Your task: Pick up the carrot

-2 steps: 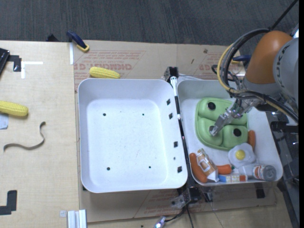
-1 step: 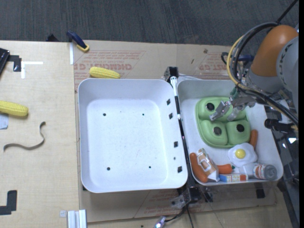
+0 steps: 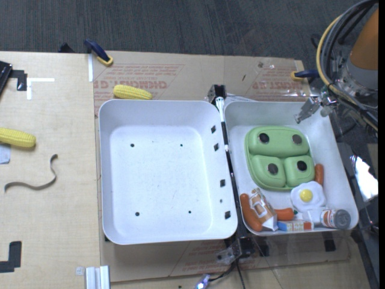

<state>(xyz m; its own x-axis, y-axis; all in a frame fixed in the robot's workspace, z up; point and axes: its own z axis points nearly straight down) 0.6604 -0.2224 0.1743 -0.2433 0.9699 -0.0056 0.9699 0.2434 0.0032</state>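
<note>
The carrot [image 3: 319, 173] looks like a short orange-red stick lying in the right bin [image 3: 236, 161], pressed against the right side of a green moulded tray [image 3: 280, 156]. My gripper [image 3: 310, 109] hangs over the far right corner of that bin, well behind the carrot and apart from it. The grey arm with its orange band rises at the upper right. Nothing shows in the gripper.
Along the right bin's front lie a red sausage [image 3: 249, 214], a wrapped snack [image 3: 261, 208], a fried-egg toy [image 3: 307, 195], another orange piece [image 3: 284, 214] and a small bottle [image 3: 334, 218]. The left bin [image 3: 108, 173] stands beside it. Two corn cobs [image 3: 132, 92] [image 3: 17, 138] lie outside.
</note>
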